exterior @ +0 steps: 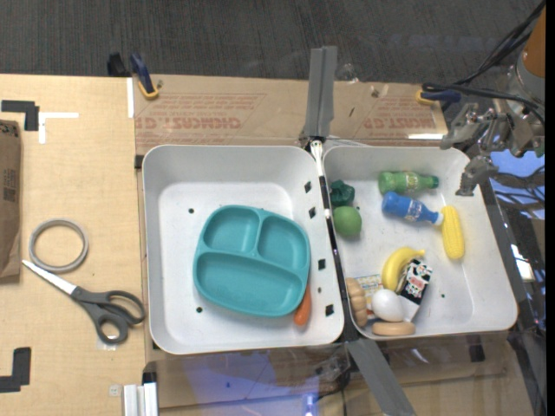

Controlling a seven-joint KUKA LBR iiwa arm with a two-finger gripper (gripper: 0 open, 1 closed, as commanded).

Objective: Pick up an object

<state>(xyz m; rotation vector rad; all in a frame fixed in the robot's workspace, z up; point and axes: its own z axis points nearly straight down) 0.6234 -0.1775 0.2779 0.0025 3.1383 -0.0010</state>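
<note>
**Gripper poised at the right bin's far corner**

Gripper [475, 173] hangs over the right bin's [507, 297] far right corner; we cannot tell how it is set, and see nothing in it. Nearest it we see a yellow corn cob [452, 232], lying just toward the camera, long axis running near to far. Beside that lies a blue bottle [410, 209], then a green bottle [406, 181]. A teal tray [251, 262] occupies the left bin [156, 258].

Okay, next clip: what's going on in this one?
A robot arm's gripper hangs over the back right corner of the right bin, holding nothing that shows. That bin holds a green bottle, a blue bottle, a corn cob, a banana and a green ball. The left bin holds a teal tray. Nothing has been picked up yet.
</note>
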